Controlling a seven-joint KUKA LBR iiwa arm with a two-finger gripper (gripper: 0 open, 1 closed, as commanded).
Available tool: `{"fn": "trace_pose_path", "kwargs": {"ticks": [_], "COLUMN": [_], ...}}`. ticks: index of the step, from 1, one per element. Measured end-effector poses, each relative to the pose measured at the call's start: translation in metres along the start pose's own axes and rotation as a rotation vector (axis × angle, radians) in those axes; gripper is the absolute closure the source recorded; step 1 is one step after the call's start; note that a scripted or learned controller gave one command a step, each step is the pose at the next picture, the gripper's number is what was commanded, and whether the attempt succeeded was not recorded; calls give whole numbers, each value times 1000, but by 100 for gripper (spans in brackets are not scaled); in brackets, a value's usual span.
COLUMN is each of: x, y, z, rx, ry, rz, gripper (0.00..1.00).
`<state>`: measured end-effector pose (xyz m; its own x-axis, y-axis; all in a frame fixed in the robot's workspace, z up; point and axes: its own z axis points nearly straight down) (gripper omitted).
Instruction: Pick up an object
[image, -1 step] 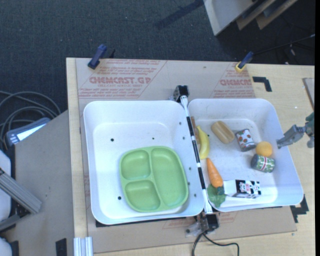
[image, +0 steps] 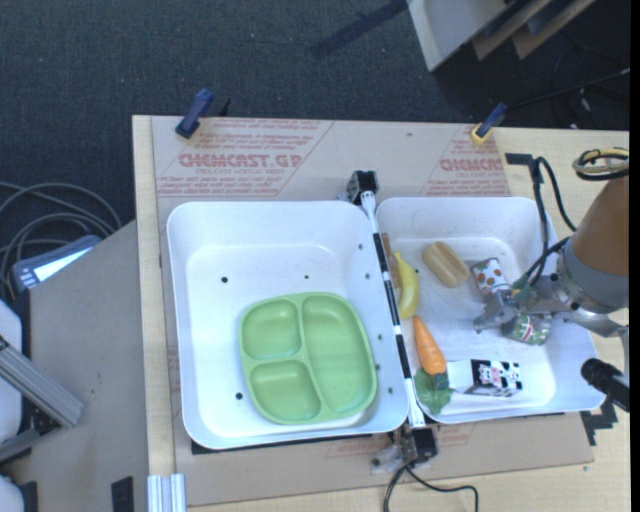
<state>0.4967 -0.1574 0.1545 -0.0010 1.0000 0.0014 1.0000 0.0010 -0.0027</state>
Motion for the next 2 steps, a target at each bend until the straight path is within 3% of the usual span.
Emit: {"fn": "trace_pose_path", "kwargs": {"ticks": [1, 2], "x": [-43, -52], "y": [60, 113], "z": [70, 69], "rx": [-3, -4], "ry": [-2, -2], "rz": [1, -1], "gripper": [0, 0]}}
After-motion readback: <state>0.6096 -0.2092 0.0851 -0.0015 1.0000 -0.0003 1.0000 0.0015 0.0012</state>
